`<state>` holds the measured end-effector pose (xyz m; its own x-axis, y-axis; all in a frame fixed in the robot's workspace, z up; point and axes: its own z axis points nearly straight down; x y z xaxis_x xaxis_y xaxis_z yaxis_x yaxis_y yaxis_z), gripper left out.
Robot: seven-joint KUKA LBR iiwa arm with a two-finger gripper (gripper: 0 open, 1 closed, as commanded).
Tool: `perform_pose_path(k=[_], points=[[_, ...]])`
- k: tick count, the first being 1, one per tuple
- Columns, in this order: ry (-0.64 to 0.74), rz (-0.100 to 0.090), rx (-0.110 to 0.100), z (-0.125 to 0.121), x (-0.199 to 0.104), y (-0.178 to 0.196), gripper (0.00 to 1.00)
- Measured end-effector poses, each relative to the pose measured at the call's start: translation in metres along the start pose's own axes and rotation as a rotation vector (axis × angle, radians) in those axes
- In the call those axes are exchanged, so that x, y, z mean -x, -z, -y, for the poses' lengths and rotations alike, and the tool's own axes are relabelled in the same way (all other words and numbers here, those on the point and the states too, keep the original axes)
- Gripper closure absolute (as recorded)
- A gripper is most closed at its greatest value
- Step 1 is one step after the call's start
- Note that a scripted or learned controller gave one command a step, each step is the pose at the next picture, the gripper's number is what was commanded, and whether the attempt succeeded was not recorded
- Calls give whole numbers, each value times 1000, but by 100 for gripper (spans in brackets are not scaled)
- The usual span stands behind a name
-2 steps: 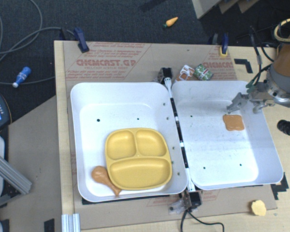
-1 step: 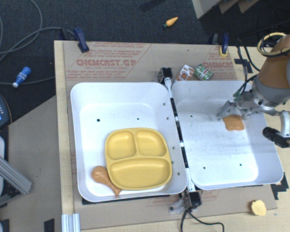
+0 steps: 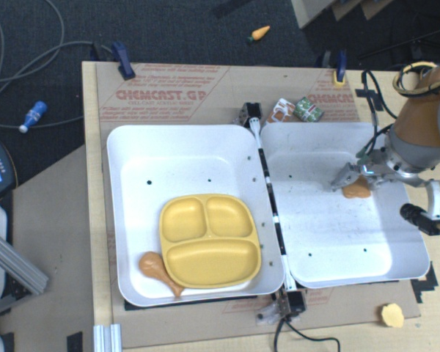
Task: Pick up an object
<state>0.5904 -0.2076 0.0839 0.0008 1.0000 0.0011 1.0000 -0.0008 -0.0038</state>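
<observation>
Brown table (image 3: 169, 94) on dark carpet, two white bins side by side. Bare floor across most of right bin (image 3: 337, 255). Yellow divided plate (image 3: 209, 240) in left bin (image 3: 132, 167), drumstick toy (image 3: 158, 268) touching its corner. Jaws low over orange piece (image 3: 358, 191) in right bin; apart or together, cannot tell.

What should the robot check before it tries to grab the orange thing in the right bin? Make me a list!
1. Claw is over the right bin: ok.
2. Claw is right next to the orange piece: ok.
3. Orange piece sits between the claw's tips: cannot tell, the arm blocks the view.
4. Nothing else crowds the orange piece in its bin: ok.
5. Yellow divided plate and drumstick toy lie in the left bin, away from the claw: ok.
</observation>
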Motion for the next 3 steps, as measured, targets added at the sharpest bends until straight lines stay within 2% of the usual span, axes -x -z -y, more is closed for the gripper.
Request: perform_pose_path(k=[1,2,3], points=[[0,4,9,-3,0,13,100],[0,-2,-2,29,-29,0,100],[0,0,2,28,-28,0,0]])
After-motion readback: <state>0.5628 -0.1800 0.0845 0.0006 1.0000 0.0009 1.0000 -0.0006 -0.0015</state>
